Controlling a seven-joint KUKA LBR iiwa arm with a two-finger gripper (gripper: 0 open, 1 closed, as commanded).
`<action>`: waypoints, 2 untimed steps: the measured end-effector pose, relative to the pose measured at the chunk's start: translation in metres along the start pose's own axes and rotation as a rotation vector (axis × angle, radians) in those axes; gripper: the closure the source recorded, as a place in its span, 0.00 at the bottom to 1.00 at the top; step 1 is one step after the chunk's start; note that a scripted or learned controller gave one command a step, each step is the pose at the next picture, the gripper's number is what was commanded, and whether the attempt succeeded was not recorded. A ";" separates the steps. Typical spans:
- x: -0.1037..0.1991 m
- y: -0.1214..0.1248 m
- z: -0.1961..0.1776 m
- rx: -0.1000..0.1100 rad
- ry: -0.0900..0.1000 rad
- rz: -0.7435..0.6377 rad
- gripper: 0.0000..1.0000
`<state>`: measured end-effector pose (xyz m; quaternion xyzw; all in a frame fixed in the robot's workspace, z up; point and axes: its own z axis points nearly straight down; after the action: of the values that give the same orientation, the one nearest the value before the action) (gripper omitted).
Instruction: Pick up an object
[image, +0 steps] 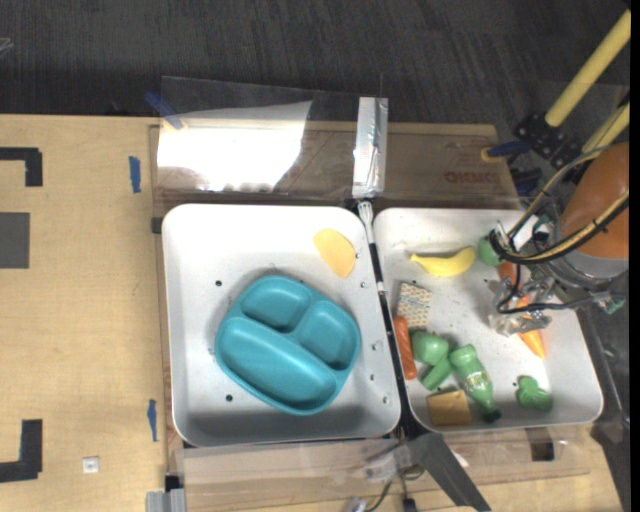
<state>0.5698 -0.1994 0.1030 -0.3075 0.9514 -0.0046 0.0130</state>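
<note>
My gripper (520, 316) hangs low over the right side of the right bin (575, 405), at the end of the grey arm with the orange band (606, 200). An orange wedge (536, 343) lies just below and to the right of it, partly covered by the gripper. A small green piece (490, 250) and a red-orange bit (508, 271) sit just behind the gripper. A yellow banana (445, 262) lies at the back of this bin. Nothing is visibly held.
The right bin also holds a patterned packet (413, 300), an orange carrot stick (402, 346), green vegetables (433, 358), a green bottle (474, 376), a tan block (450, 406) and a green lump (533, 394). The left bin (190, 250) bears a teal divided plate (288, 342) and a yellow slice (336, 250).
</note>
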 end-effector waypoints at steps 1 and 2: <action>-0.071 -0.005 -0.104 -0.004 0.006 -0.028 1.00; -0.067 -0.004 -0.098 -0.014 0.014 -0.024 0.00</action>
<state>0.6238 -0.1635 0.2021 -0.3189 0.9478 -0.0005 0.0042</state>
